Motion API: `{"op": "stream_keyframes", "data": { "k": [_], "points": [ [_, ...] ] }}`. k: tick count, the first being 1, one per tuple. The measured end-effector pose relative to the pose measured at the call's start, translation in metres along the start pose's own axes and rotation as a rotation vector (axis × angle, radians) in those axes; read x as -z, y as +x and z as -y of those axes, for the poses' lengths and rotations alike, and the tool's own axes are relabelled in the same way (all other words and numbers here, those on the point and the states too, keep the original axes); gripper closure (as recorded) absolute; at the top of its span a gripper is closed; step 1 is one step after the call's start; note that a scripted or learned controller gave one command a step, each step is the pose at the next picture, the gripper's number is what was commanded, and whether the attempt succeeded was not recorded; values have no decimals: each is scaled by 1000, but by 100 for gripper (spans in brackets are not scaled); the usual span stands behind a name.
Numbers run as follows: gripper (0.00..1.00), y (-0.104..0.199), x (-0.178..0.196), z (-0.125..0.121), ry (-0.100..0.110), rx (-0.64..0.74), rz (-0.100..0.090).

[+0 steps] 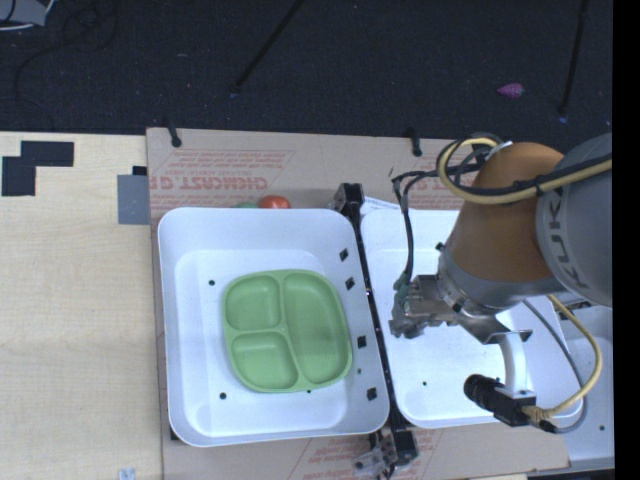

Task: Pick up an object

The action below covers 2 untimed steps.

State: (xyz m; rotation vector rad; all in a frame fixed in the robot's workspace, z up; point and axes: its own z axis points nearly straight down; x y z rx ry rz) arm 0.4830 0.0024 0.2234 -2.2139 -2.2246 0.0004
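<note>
The claw (408, 318) hangs low inside the right bin (440, 408), near the divider between the two bins, probably because the arm (510, 228) reaches in from the right and works that bin from above. Whether the claw is apart or together I cannot tell, and nothing shows gripped in it. The plainest candidate to pick up, a green compartment tray (287, 330), lies flat in the left bin (190, 268), well to the claw's left across the divider. A small red object (274, 203) sits beyond that bin's far rim on the bench (70, 298).
</note>
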Motion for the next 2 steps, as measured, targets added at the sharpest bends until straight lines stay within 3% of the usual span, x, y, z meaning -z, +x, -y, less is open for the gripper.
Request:
{"op": "stream_keyframes", "data": {
  "k": [2],
  "points": [
    [100, 102, -10, -9, 2, -1, 1]
  ]
}}
